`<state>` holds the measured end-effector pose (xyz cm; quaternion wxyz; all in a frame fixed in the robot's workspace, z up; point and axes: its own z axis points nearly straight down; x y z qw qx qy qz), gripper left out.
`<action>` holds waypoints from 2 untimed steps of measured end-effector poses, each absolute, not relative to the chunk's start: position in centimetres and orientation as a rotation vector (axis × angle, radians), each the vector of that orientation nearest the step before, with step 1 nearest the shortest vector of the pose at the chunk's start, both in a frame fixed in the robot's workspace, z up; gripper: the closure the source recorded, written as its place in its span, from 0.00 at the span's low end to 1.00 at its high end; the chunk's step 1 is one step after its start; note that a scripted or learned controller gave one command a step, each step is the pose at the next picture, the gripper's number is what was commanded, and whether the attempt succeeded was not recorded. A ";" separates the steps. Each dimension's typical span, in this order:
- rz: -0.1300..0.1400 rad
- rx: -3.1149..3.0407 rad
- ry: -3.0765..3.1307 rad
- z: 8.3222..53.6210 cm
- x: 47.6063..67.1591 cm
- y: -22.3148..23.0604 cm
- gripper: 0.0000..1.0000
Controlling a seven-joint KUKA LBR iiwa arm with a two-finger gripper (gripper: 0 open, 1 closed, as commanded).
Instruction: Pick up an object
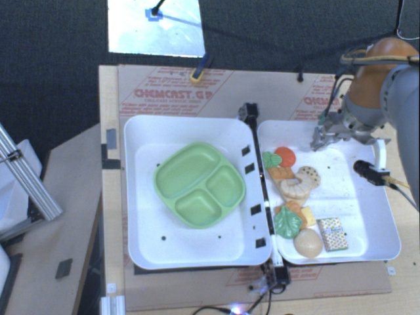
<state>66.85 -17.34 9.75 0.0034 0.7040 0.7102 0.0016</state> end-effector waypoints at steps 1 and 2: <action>0.006 2.214 2.219 15.1 66.4 -18.1 1.00; 0.008 2.210 2.223 20.5 66.3 -17.1 1.00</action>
